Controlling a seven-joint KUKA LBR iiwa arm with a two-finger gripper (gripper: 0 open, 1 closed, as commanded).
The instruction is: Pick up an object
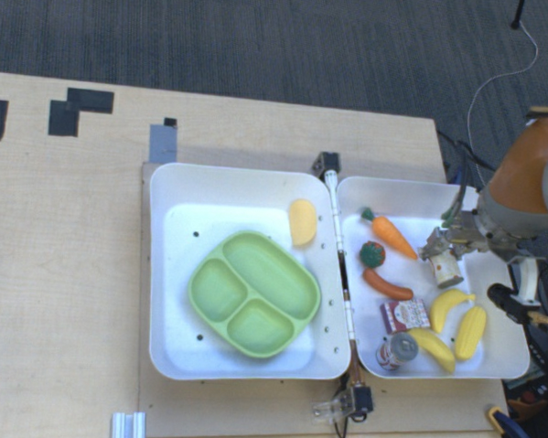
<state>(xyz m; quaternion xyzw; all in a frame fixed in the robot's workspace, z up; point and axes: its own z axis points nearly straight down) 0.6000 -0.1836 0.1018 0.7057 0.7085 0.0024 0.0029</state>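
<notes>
Carrot [394,235] just left of end effector [443,261]; bananas [451,310] crowd below; finger state unreadable.

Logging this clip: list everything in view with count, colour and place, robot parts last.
bins: 2, white, side by side on the bench
divided plate: 1, green, left bin
yellow piece: 1, left bin, upper right corner
carrot: 1, orange, right bin, top
small round item: 1, green and red, below the carrot
sausage: 1, red-orange, right bin, middle
packet: 1, red and white, right bin
can: 1, right bin, bottom
bananas: 3, yellow, right bin, lower right
arm: 1, grey and orange, right edge
gripper: 1, over right bin
</notes>
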